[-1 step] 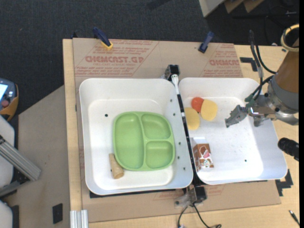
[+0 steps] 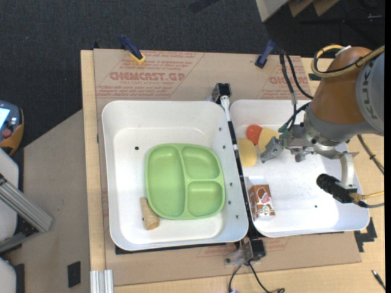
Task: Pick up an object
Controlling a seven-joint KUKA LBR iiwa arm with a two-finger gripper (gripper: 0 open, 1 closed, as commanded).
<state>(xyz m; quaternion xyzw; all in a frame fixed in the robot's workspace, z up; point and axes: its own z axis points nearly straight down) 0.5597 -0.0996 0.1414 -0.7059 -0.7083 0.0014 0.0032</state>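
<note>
dark carpet surrounds a worktop covered in printed brown cardboard, clamped at its far edge with blue clips, and on it two shallow white bins sit side by side. left bin holds a green divided tray, and a short tan cork-like piece lies just beside the tray's near left corner.

right bin holds the likely targets. a pale yellow rounded object rests against the bin's left wall, a small red object sits just behind it, and another yellow piece lies between them and the arm. a small brown and white packet lies nearer the front, along the same wall.

the grey arm with its orange band reaches in from the right, and the fingers point toward the yellow and red cluster, just beside it. whether they are spread or closed i cannot tell, since the wrist hides too much of them. nothing is visibly held.

this looks like the approach step, with no grasp made. the next move would call for centring over one object, probably the yellow one nearest the tip, then descending so it sits between the pads. the crowding against the wall may make a clean grip awkward.
</note>
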